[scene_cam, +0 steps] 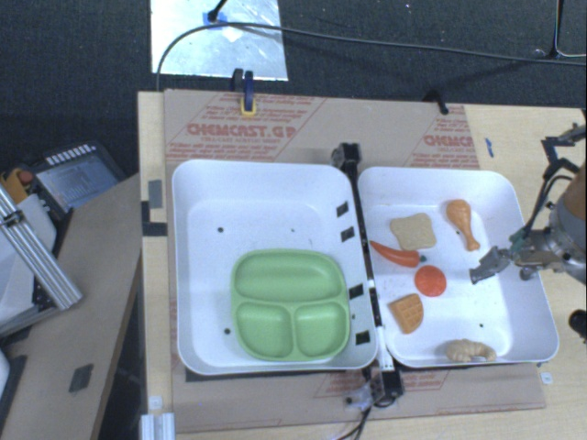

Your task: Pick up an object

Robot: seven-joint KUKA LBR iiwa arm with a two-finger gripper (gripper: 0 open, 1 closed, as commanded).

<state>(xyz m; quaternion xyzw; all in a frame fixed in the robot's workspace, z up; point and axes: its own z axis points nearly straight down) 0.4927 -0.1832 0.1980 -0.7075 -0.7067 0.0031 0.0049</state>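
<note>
The arm (pixel 555 250) is grey metal with a brownish-orange patch above it, thin dark cables, and a dark gripper (pixel 486 269) tip.

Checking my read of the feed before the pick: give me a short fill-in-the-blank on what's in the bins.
1. The green divided tray lies in the ____ bin.
2. The orange ball lies in the ____ bin.
3. The gripper hangs over the ____ bin.

Missing words: left; right; right
</note>
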